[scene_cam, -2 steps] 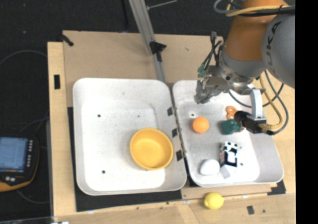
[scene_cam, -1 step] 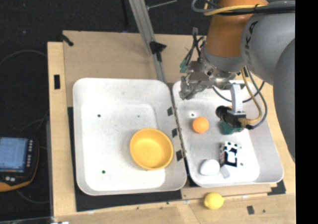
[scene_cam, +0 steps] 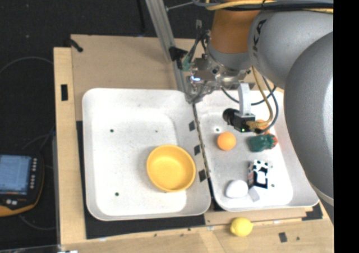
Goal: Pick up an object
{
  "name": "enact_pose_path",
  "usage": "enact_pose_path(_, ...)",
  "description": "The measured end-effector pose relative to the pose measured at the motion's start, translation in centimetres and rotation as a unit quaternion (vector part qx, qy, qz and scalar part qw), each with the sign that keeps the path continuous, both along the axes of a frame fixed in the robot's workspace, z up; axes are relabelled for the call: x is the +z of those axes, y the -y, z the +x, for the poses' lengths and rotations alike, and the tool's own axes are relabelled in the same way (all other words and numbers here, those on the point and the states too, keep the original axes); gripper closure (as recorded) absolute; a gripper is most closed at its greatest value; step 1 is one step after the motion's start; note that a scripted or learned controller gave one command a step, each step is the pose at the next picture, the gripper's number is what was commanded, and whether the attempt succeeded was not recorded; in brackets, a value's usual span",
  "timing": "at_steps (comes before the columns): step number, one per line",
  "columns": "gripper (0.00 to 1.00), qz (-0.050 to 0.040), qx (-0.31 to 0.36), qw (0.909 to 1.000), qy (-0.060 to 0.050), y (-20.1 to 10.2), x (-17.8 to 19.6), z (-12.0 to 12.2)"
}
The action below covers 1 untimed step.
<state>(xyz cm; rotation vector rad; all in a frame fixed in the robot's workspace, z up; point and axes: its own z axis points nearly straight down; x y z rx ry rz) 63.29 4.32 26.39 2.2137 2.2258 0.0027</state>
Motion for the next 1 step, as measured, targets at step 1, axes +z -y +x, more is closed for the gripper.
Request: enact_pose_path(1,0.0,-0.0014,-0.001,1.0,-0.001,0.34,0.02,-0.09)
